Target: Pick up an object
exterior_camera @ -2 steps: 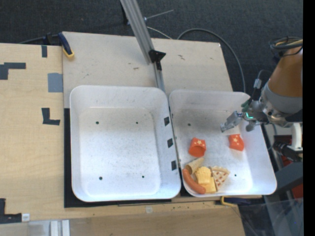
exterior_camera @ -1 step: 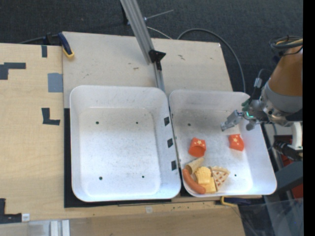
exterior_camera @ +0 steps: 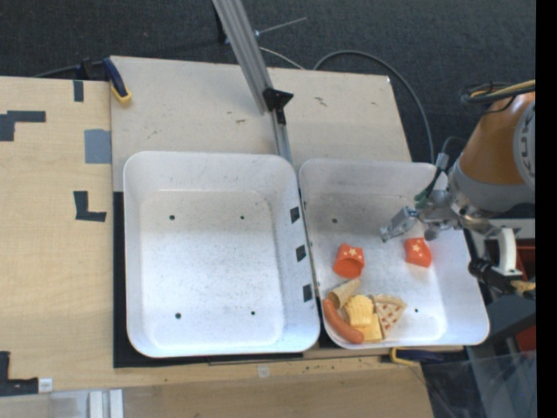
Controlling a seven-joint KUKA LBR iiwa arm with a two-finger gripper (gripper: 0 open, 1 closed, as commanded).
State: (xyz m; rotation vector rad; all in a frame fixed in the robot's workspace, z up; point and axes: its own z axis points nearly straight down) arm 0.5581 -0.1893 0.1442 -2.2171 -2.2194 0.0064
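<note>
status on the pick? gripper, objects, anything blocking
Gripper low over right bin, nothing seen between fingers. Nearest: red piece just beside it, second red piece toward centre. Food pile at front edge, clear of the approach.

No readable text, label, brand or number shows on anything here.

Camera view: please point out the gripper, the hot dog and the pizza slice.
gripper [exterior_camera: 396,227]: camera view, at its fingertips.
hot dog [exterior_camera: 341,322]: camera view, middle of the sausage.
pizza slice [exterior_camera: 391,311]: camera view, its topping.
</note>
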